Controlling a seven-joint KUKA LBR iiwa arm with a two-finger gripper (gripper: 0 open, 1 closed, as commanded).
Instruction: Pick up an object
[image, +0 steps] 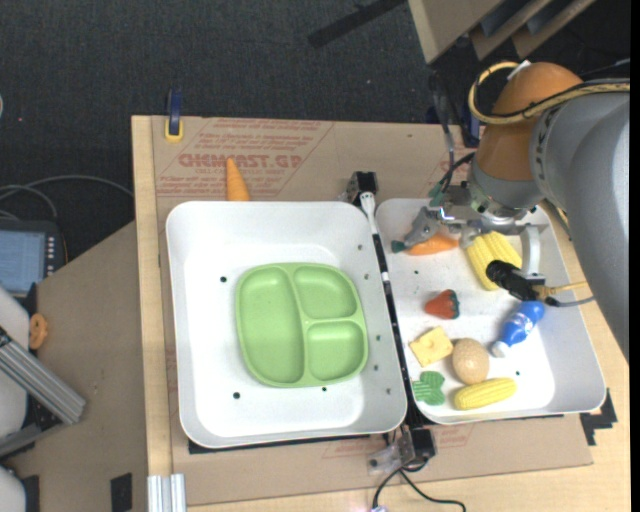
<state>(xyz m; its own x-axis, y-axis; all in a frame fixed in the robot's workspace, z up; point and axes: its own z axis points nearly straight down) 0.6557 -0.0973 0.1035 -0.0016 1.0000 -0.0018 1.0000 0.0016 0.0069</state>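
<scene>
A brown board (250, 150) on a dark floor holds two white bins, and your arm reaches into the right bin (570, 385).

Your claw (440, 222) sits at the upper left of the right bin, just above a carrot (432, 245); you cannot tell if it grips anything. Just right of it lies a corn cob (486, 257). Lower down you see a red pepper (442, 304), a blue bottle (517, 327), a cheese piece (431, 346), an egg-like ball (470, 360), a green toy (429, 386) and a second corn cob (485, 393). The left bin (200, 250) holds a green tray (300, 324).
</scene>
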